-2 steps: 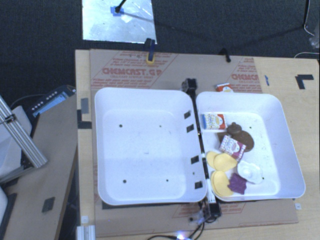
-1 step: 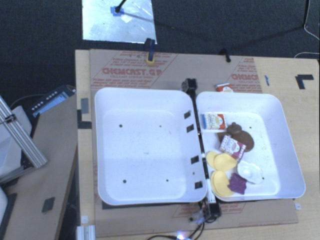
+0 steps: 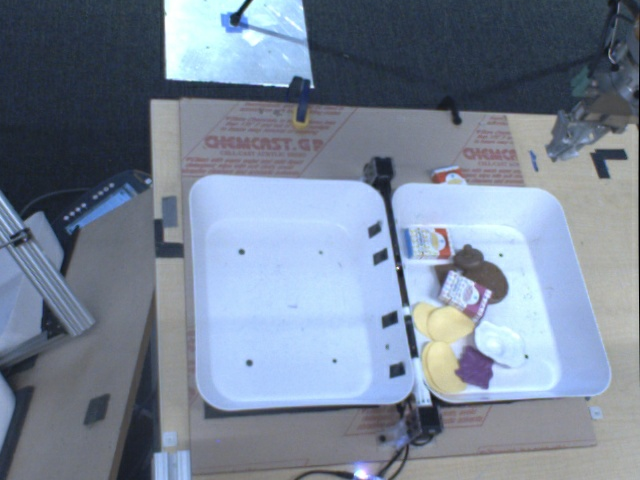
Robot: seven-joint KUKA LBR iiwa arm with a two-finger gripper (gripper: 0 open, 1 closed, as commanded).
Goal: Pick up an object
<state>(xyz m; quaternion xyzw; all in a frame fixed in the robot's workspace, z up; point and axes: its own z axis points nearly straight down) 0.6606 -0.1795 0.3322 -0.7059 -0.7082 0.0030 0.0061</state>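
Observation:
The right bin (image 3: 560, 258) holds several small objects bunched toward its left side: a white packet with a red and yellow label (image 3: 428, 242), a brown lump (image 3: 482, 271), a red and white packet (image 3: 463, 293), two yellow pieces (image 3: 443, 323) (image 3: 440, 365), a purple piece (image 3: 474, 367) and a white piece (image 3: 500, 345). My gripper (image 3: 568, 144) hangs at the upper right of the view, above the bench beyond the right bin's far right corner, well apart from all the objects. Nothing shows between its fingers.
The left bin (image 3: 290, 288) lies beside the right one, joined by a black hinge strip (image 3: 395, 278). A small red and white item (image 3: 449, 175) rests on the cardboard just behind the right bin. A shiny metal plate (image 3: 238, 28) lies at the back left.

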